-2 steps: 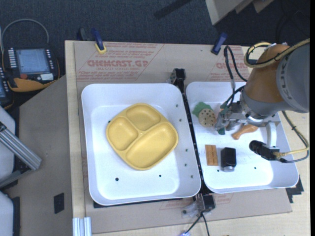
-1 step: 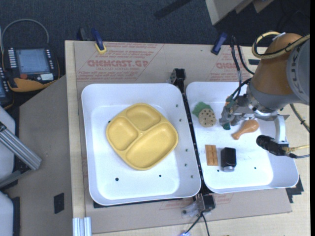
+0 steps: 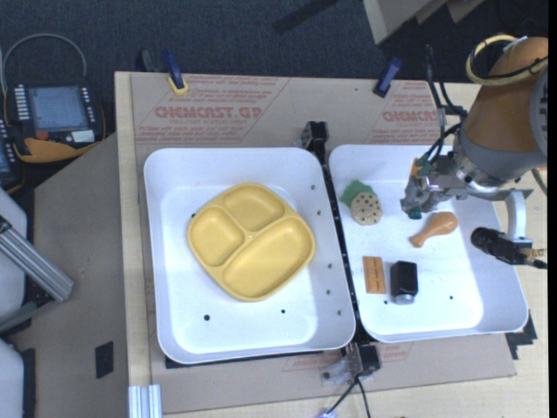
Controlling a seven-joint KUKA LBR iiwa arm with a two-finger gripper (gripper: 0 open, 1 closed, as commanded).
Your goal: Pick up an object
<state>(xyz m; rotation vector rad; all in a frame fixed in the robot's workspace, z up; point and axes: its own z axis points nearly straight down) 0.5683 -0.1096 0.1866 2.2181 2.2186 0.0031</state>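
The right bin [image 3: 487, 316] holds several small things. An orange-brown toy drumstick [image 3: 434, 227] lies near its middle. A round speckled cookie on a green piece [image 3: 364, 204] sits toward the bin's left wall. A flat brown bar [image 3: 373, 274] and a black block with a grey end [image 3: 404, 281] lie side by side near the front. My gripper [image 3: 417, 202] hangs low over the bin, just up and left of the drumstick's thick end and to the right of the cookie. Nothing can be seen held in it.
A yellow three-section plate [image 3: 252, 240] lies in the middle of the left bin [image 3: 174, 320]. A raised divider [image 3: 338, 242] separates the two bins. The arm's grey and orange body [image 3: 505, 103] covers the right bin's far right corner.
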